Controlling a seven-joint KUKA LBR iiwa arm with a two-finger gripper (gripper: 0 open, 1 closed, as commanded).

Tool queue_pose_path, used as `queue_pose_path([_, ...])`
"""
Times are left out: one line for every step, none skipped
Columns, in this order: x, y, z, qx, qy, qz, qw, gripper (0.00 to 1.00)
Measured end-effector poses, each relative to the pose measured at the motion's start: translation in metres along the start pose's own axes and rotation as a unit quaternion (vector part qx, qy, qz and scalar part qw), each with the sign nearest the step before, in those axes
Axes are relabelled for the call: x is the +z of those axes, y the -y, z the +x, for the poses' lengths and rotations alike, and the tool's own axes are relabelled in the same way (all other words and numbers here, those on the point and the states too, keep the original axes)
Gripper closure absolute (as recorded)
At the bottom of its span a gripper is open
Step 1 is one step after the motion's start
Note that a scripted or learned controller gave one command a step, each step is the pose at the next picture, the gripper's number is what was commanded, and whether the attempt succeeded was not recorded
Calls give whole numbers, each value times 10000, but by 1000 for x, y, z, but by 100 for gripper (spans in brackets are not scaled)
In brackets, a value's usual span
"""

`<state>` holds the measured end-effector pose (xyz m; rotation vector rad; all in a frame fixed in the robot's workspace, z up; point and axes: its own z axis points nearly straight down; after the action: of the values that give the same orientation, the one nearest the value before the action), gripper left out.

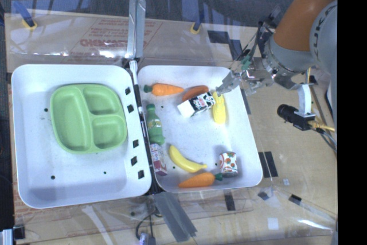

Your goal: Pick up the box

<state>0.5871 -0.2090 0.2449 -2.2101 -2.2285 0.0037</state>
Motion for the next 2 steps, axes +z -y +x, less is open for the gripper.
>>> queue_pose_path([-10, -1, 1, -33, -3, 6, 10000, 100])
queue_pose_path([133, 2, 115, 951, -7, 23, 9955, 100])
